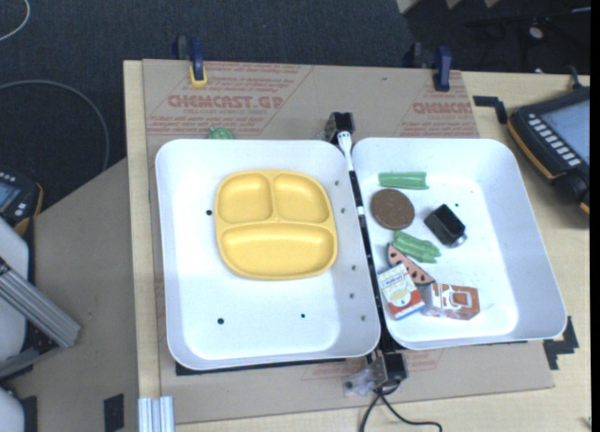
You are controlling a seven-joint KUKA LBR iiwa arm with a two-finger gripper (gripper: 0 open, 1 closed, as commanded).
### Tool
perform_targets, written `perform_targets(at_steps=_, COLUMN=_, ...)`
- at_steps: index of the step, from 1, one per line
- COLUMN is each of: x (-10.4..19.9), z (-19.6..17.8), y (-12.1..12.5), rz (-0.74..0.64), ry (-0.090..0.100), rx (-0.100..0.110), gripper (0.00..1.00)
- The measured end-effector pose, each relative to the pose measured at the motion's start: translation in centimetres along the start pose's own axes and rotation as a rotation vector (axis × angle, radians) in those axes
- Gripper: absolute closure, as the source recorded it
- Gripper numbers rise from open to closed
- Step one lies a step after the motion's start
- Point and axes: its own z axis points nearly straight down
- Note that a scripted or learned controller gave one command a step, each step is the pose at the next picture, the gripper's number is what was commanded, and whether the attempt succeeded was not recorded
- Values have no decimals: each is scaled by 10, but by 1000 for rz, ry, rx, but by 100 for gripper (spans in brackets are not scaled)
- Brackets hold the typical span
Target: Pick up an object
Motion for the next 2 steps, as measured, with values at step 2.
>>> perform_targets(at_steps=2, x=-73, z=128, y=-1, rz=-3, ry=7, rx=15, gripper=100)
